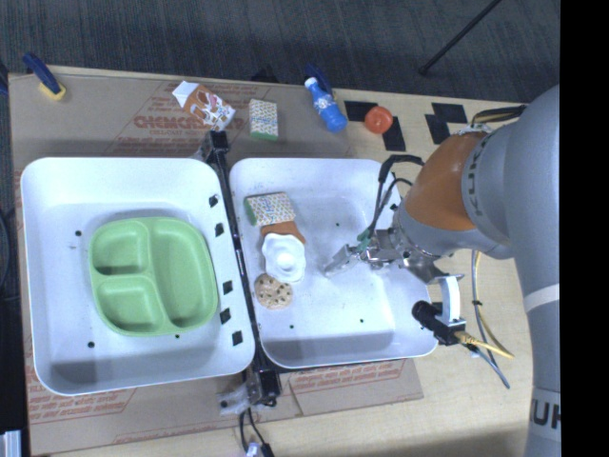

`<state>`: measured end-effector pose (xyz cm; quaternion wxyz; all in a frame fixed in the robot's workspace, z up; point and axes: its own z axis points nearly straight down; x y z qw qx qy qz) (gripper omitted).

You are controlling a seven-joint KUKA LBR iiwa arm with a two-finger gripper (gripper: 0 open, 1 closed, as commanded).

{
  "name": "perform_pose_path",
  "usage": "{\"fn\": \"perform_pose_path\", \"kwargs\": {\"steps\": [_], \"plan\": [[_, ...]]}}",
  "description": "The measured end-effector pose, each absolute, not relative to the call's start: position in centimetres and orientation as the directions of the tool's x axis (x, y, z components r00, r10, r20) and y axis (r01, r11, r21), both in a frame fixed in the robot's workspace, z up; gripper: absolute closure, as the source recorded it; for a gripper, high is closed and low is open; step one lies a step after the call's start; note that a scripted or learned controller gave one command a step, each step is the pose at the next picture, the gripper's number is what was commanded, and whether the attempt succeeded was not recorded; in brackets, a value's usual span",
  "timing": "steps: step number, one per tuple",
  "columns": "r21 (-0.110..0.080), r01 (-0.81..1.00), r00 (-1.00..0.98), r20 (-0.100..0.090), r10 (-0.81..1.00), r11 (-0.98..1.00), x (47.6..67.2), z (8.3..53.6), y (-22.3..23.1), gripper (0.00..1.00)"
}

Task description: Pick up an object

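We see the gripper (335,260) low in the right bin (324,346), fingers slightly apart, gripping nothing. White cup (284,256), cookie (273,291) and box (269,206) lie just left, unpicked; the grasp remains.

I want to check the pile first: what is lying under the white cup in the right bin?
The white cup rests partly on an orange-brown piece, beside a cookie. What lies directly beneath the cup is covered.
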<state>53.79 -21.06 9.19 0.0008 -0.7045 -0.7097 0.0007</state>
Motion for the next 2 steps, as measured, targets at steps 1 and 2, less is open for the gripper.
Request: {"fn": "perform_pose_path", "kwargs": {"steps": [1, 2], "plan": [[0.001, 1.0, -0.006, 0.001, 1.0, 0.006, 65.7, 9.2, -19.4, 0.0], [0.0, 1.0, -0.012, -0.001, 1.0, 0.012, 65.8, 10.3, -19.4, 1.0]]}}
